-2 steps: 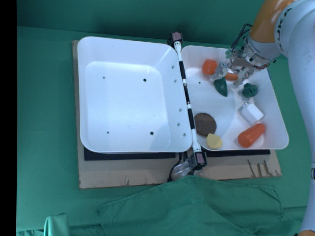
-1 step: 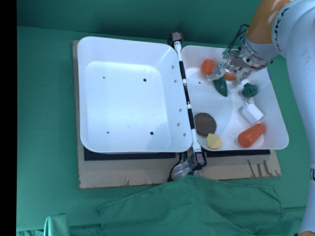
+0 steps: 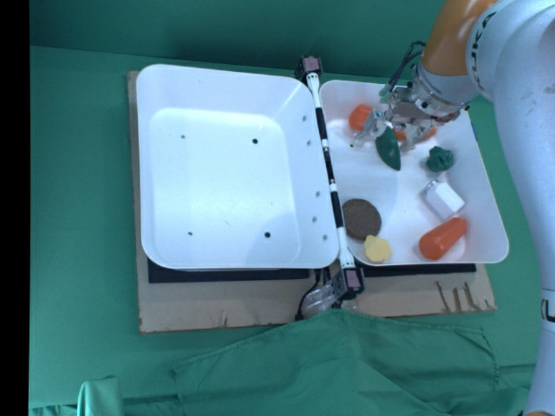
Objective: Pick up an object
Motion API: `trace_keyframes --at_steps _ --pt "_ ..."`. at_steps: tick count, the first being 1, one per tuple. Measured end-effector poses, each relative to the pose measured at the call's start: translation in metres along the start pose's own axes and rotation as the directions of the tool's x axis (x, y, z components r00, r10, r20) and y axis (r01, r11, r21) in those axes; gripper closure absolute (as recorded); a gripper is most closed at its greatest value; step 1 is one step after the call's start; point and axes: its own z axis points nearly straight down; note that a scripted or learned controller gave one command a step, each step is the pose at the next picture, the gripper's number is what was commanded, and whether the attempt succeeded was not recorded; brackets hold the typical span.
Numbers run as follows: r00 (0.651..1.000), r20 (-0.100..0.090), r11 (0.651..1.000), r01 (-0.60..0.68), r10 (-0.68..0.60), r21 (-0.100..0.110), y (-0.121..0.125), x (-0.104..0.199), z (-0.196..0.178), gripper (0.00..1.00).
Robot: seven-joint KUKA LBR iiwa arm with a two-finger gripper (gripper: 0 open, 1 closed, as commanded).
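Note:
My gripper [image 3: 384, 139] hangs over the back of the right bin [image 3: 490, 232] with its fingers spread open. Between and just below the fingertips lies a dark green pointed object [image 3: 389, 152]; the fingers stand on either side of it without closing on it. An orange piece [image 3: 359, 115] sits just left of the gripper, and another orange bit [image 3: 427, 133] peeks out on its right. Also in this bin are a crumpled green item [image 3: 440, 158], a white block [image 3: 443, 198], an orange carrot-like piece [image 3: 442, 237], a yellow piece [image 3: 377, 249] and a brown disc [image 3: 361, 218].
The left bin [image 3: 152, 85] is a wide white tray with a few dark specks. A black-and-white divider rail [image 3: 326, 159] runs between the bins. Green cloth [image 3: 347, 362] is bunched at the front of the bench.

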Motion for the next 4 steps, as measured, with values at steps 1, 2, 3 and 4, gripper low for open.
trace_keyframes --at_steps 1,2,3,4 --pt "1.000 -0.006 1.000 0.002 -0.002 0.013 0.005 0.022 0.000 0.00" --pt "1.000 -0.015 1.000 0.003 -0.003 0.003 0.002 0.015 0.000 0.00" --pt "1.000 -0.004 1.000 -0.004 0.004 -0.026 -0.020 -0.012 -0.079 0.00" --pt "1.000 -0.006 1.000 -0.006 0.006 -0.017 -0.037 -0.049 -0.081 0.00"
